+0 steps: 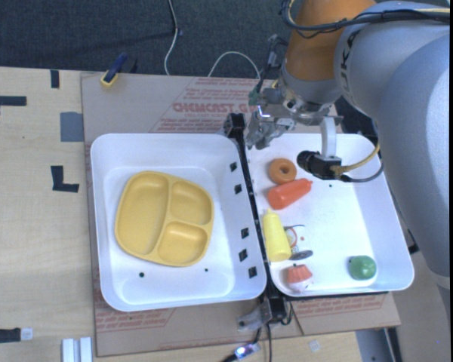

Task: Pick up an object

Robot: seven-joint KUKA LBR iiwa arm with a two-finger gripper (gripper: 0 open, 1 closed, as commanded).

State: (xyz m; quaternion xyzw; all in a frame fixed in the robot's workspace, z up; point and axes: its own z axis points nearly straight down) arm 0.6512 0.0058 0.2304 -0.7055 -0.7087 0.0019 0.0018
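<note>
The right bin [377,225] holds an orange ring [282,170], an orange carrot-shaped piece [289,193], a yellow block [275,234], a small red and white item [298,275] and a green ball [362,266]. My gripper [263,129] hangs over the far left corner of the right bin, just above and left of the orange ring. I see nothing between its fingers. The arm's orange band and grey body cover the bin's far right part.
The left bin [106,202] holds a yellow compartment plate [164,217]. A black divider with clips [245,210] runs between the bins. A blue and yellow clip [114,70] lies on the bench at the back left. A white cable [211,59] loops behind the bins.
</note>
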